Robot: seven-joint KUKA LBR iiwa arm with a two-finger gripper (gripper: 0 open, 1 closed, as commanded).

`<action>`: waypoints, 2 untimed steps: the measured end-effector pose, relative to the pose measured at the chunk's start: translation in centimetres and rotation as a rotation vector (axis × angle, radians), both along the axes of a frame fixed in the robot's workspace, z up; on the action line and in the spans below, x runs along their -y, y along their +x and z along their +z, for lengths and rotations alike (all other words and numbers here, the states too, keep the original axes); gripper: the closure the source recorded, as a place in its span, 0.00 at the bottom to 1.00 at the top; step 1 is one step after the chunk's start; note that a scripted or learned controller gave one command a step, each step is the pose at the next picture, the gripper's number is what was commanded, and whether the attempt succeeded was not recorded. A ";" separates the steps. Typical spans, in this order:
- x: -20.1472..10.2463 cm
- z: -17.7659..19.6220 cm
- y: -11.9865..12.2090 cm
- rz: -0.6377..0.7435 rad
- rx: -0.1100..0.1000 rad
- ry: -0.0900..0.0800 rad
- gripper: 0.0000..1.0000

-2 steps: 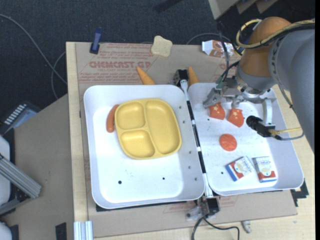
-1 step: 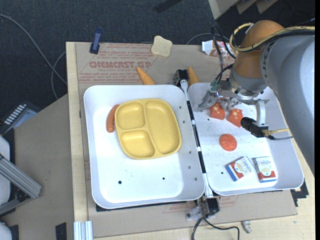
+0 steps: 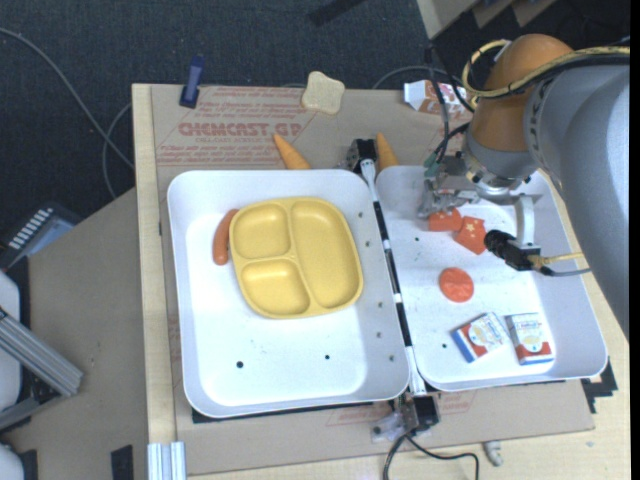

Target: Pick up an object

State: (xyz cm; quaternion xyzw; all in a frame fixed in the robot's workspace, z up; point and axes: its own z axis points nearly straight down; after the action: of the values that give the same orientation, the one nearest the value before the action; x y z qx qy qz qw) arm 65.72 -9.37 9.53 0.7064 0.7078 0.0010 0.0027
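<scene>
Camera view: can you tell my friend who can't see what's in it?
A robot arm's gripper is low in the right bin, at an orange-red block. The left bin holds a yellow tray beside a sausage.

Yellow divided tray (image 3: 296, 256) in left bin (image 3: 200, 348); tool (image 3: 437, 206) over orange pieces (image 3: 458, 226) in right bin (image 3: 575, 343)

Red letters are printed on the brown cardboard sheet (image 3: 235, 128) that lies under the two white bins. The big word starts with "CHEMCAST" and then goes on with letters that look like "G P". Smaller red lines sit above and below it, too tiny to read. The two small cartons (image 3: 502, 336) have pictures, but their words are too blurry.
</scene>
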 end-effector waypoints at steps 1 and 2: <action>-6.4 9.1 -2.8 0.000 -0.001 0.003 1.00; -6.7 8.9 -1.8 -0.001 -0.003 0.002 1.00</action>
State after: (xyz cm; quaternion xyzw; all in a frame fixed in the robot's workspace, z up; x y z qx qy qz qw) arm 63.91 -2.72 18.46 0.7067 0.7075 0.0008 0.0010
